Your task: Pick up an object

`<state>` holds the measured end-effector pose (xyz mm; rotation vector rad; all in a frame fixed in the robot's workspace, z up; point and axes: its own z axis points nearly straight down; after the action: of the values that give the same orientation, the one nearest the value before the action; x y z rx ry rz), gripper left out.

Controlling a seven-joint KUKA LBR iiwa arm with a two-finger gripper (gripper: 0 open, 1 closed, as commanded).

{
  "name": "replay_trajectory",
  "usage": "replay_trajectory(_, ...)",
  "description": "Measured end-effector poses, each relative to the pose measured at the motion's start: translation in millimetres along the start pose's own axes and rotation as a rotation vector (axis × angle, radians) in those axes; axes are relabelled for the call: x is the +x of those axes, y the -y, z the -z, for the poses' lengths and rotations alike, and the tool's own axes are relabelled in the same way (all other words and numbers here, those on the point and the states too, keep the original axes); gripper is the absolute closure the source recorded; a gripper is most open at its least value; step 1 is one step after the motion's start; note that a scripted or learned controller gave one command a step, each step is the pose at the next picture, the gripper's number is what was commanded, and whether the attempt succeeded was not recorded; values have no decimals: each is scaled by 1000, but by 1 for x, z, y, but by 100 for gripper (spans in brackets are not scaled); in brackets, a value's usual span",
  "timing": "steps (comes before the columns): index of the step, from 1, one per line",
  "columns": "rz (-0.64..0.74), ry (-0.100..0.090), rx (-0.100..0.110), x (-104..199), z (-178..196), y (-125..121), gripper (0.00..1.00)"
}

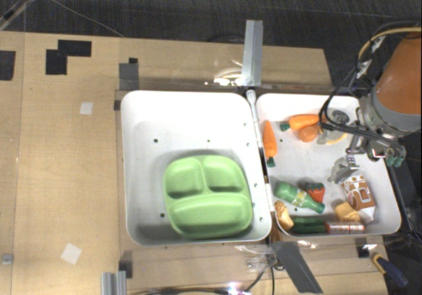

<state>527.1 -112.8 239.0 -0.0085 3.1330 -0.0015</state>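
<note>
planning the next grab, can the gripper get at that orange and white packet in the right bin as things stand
Probably yes. The gripper hangs right beside the orange and white packet in the right bin, and nothing lies on the packet. A small tan piece sits close at its lower edge, which might crowd the fingers.

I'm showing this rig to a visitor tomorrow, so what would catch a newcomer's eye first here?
The green divided tray stands out most, lying alone in the left bin toward its near edge. Next comes the jumble of toy food in the right bin: two orange carrots, one near the far wall and one along the divider, with a green bottle nearer the front. The gripper hangs over that bin's right side, above an orange-and-white packet.
</note>
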Motion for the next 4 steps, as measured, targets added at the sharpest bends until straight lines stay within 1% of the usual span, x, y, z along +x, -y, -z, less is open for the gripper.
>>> replay_trajectory(1,-5,-11,-4,-29,-128,-30,0)
replay_trajectory(2,6,13,0,-7,-148,-19,0)
replay_trajectory(3,0,20,2,18,-147,-3,0)
replay_trajectory(4,-42,9,-1,-72,-150,-10,0)
